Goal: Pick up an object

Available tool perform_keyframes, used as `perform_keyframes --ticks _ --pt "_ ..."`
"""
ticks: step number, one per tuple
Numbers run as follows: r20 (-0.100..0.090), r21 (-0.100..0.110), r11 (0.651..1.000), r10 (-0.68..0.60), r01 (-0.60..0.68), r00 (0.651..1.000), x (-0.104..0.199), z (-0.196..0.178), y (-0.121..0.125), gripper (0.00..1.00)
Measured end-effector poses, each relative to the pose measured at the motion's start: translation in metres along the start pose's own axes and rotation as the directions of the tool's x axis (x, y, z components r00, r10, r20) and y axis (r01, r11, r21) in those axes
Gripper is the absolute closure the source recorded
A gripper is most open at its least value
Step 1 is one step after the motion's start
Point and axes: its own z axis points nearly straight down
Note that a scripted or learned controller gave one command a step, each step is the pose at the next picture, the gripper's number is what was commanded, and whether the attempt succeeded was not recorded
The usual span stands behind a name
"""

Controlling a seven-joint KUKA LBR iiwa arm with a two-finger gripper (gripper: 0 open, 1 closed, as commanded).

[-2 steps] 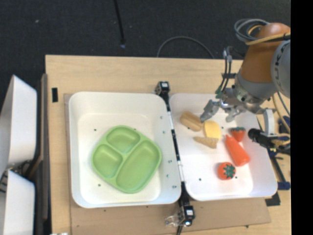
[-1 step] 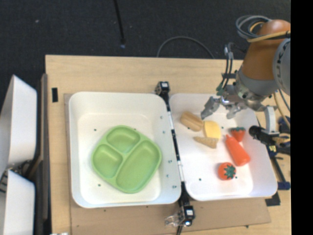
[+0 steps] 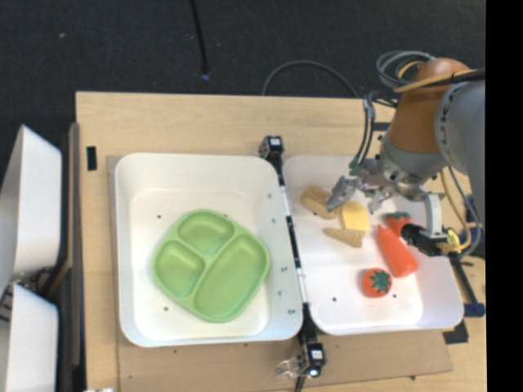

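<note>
In the right bin (image 3: 425, 309) lie a tan bread-like piece (image 3: 315, 202), a yellow block (image 3: 355, 217), a tan wedge (image 3: 346, 236), an orange carrot (image 3: 397, 251) and a small red fruit with a green top (image 3: 377, 282). My gripper (image 3: 358, 196) hangs over the bin's back half, open, with one finger (image 3: 339, 193) beside the tan piece and the other to the right. The yellow block sits just in front of the gap between the fingers. Nothing is held between them.
The left bin (image 3: 131, 219) holds a green divided plate (image 3: 212, 264). A ridge with black clips (image 3: 272, 146) separates the two bins. Cables trail along the arm at the right edge. White boxes (image 3: 33, 211) stand to the left of the bench.
</note>
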Motion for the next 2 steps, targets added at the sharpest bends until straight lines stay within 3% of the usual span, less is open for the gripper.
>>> perform_keyframes --ticks 1,2 --pt "0.001 -0.003 1.000 0.001 -0.001 1.000 -0.002 0.052 0.000 0.00" --pt "-0.001 -0.008 1.000 0.003 -0.003 1.000 -0.002 0.037 0.002 1.00"
